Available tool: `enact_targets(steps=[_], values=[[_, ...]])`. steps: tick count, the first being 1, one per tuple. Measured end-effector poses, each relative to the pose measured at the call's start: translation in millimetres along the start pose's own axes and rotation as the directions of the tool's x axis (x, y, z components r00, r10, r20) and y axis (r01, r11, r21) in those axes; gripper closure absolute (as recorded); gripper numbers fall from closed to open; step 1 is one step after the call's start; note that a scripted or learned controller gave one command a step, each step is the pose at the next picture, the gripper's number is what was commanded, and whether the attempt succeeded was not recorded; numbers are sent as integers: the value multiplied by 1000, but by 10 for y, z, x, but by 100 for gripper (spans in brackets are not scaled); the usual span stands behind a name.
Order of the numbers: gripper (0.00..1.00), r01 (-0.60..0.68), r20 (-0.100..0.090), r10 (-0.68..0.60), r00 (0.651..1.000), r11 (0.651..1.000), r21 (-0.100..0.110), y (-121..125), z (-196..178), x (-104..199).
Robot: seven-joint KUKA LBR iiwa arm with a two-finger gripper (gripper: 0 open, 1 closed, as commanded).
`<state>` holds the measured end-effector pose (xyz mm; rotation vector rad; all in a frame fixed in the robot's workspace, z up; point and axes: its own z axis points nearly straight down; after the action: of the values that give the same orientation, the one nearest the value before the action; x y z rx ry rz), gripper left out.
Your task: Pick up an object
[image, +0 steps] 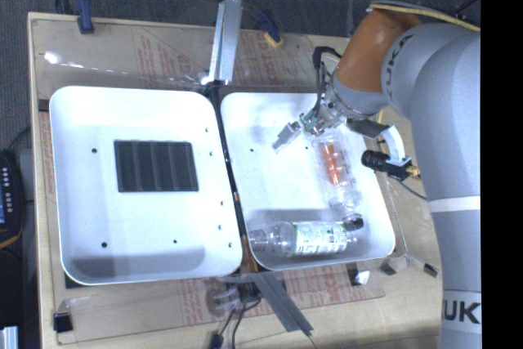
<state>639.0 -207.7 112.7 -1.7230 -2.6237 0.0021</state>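
Lying in the right bin [245,176], one clear bottle with an orange label [335,169] runs its long axis from 12 to 6 o'clock, dark cap at the 6 end, while a second clear bottle [304,238] stretches 9 to 3 along the near wall. The arm [425,94] sweeps in from 3 o'clock, orange band bent over the bin's far right corner. The gripper [288,135] hangs just at 10 o'clock of the upright-running bottle's top, and its fingers, as far as this blurry angle lets me tell, are slightly apart and gripping nothing.

Bench [49,53] bears left bin [73,106], right bin [253,114] side by side.
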Motion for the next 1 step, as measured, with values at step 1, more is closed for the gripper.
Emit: enact_targets(steps=[1], values=[[0,15,3,-15,1000,1000,-3,-217,-728,81]])
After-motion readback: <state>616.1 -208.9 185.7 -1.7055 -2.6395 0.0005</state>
